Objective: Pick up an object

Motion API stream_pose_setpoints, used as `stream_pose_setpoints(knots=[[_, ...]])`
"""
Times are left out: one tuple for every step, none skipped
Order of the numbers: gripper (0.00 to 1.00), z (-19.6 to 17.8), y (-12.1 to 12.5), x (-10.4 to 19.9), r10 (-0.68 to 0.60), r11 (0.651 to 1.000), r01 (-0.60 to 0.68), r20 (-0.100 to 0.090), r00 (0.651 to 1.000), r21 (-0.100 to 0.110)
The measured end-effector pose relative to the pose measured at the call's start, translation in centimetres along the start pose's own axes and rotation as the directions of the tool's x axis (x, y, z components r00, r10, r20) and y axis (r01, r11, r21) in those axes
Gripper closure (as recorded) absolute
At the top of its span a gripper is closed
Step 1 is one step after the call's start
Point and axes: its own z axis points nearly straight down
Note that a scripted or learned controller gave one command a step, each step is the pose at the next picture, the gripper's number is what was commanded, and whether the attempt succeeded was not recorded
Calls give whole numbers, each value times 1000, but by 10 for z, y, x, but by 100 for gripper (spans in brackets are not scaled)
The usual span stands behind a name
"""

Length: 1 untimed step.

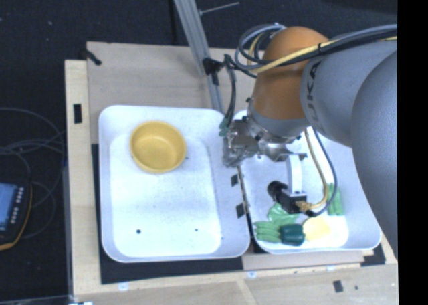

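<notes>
A yellow bowl (158,146) sits upright in the far part of the left bin (167,217), alone there. In the near end of the right bin (364,230), green pieces (266,231), a dark green block (292,234) and a pale yellow piece (318,229) lie bunched together. The gripper (233,146) hangs over the edge where the bins meet, holding nothing visible; open or closed, I cannot tell. The grey arm (354,89) covers much of the right bin.

You are looking at a yellow bowl (158,146) that is showing a smooth, matt plastic skin, and the white bin (167,217) under it is reading as smooth plastic with a faint sheen. Behind the bowl the bench (147,73) is showing pale, matt wood. Right of the bowl, the arm's orange band (287,83) is gleaming glossy beside a dull grey metal rail (187,9).
</notes>
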Motion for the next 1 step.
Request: stream_pose_setpoints(knots=[[100, -7, 0, 44, -1, 1000, 1, 0, 1000, -1]])
